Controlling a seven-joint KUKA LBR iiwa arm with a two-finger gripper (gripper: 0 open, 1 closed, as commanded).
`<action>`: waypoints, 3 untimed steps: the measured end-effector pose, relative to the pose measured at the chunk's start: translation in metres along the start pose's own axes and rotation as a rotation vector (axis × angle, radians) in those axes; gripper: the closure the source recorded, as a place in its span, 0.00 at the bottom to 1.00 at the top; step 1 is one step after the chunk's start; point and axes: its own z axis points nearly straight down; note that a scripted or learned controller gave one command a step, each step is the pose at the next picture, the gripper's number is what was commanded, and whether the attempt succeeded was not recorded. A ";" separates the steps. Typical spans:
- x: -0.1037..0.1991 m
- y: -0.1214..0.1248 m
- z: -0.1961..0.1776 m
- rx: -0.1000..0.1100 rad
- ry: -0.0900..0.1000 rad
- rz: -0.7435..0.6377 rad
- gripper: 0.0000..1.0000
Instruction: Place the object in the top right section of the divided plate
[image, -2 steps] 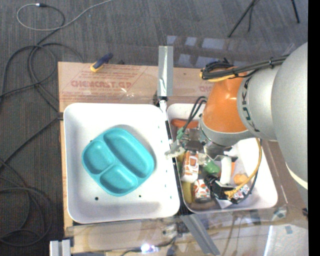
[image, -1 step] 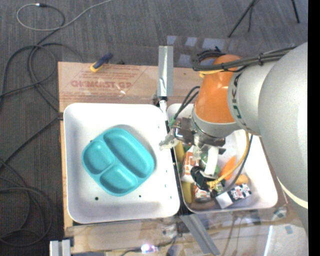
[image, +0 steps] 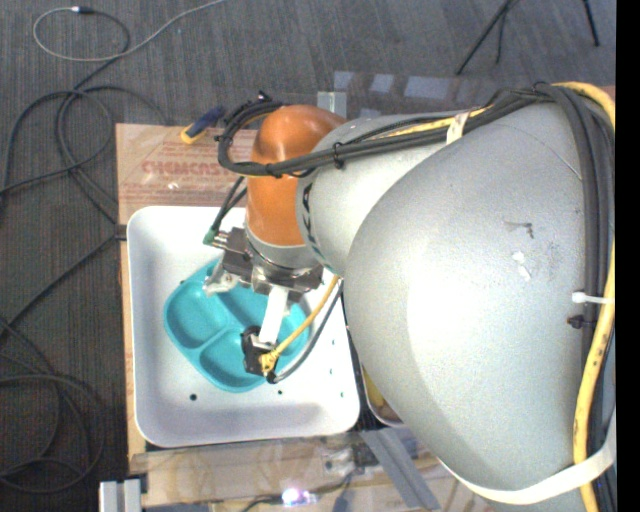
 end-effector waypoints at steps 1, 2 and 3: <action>-0.001 -0.001 -0.007 0.003 -0.006 -0.002 1.00; 0.022 -0.079 -0.040 -0.002 -0.001 -0.138 1.00; 0.002 -0.031 -0.045 -0.003 -0.001 -0.084 1.00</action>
